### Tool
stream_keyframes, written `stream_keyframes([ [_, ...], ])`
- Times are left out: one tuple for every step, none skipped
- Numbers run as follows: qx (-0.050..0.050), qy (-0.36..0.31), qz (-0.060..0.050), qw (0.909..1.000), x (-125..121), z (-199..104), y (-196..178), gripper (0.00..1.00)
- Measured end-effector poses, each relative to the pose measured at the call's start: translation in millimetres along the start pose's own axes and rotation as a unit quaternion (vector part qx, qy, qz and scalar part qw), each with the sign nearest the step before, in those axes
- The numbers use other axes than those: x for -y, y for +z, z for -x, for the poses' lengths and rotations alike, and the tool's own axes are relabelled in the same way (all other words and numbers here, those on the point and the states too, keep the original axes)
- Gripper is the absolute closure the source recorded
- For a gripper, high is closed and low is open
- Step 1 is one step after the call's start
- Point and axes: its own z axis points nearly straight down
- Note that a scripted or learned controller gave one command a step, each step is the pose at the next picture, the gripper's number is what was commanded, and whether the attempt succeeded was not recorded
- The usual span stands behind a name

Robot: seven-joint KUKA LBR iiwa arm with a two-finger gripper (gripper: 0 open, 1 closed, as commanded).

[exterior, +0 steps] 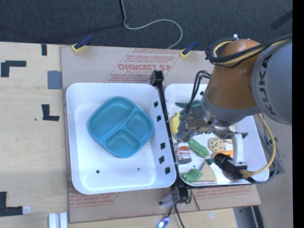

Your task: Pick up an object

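From the camera above the desk, you are looking at the arm reaching into the right bin. Its pincer is hanging low over the clutter — whether it is wide or narrow, you cannot tell. The small can is lying just below it, toward the near rim, long axis running rim-ward; it looks smooth and hard. Soft green pieces and a speckled cookie are lying beside it — the left bin is carrying a glossy blue divided plate.

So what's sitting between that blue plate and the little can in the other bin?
In the camera view, bare white bin floor, then the black divider where the two bins meet. Past it lies the can, right of the blue plate.
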Motion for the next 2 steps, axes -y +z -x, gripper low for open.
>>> stream_keyframes([
  [0.0, 0.001, 0.003, 1.0, -2, 5, -2, 1.0],
  [0.0, 0.0, 0.005, 1.0, -2, -2, -33, 1.0],
])
